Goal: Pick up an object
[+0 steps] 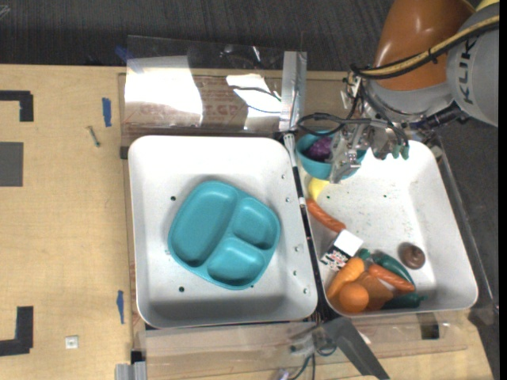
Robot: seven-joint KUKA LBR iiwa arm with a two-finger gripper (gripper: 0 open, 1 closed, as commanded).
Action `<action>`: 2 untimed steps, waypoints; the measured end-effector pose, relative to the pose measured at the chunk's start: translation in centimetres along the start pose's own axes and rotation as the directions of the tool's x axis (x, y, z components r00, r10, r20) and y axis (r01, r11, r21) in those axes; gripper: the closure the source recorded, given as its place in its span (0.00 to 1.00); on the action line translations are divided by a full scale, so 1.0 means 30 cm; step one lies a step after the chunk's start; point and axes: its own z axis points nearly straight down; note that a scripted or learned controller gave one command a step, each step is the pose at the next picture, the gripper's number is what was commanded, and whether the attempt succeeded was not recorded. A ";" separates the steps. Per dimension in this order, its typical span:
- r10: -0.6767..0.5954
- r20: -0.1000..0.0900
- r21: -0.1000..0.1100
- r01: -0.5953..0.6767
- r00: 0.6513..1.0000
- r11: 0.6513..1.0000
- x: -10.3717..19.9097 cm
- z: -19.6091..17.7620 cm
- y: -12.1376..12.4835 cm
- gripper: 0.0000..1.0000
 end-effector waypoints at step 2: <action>-0.003 0.005 0.000 0.003 1.000 1.000 0.000 -0.065 0.007 1.00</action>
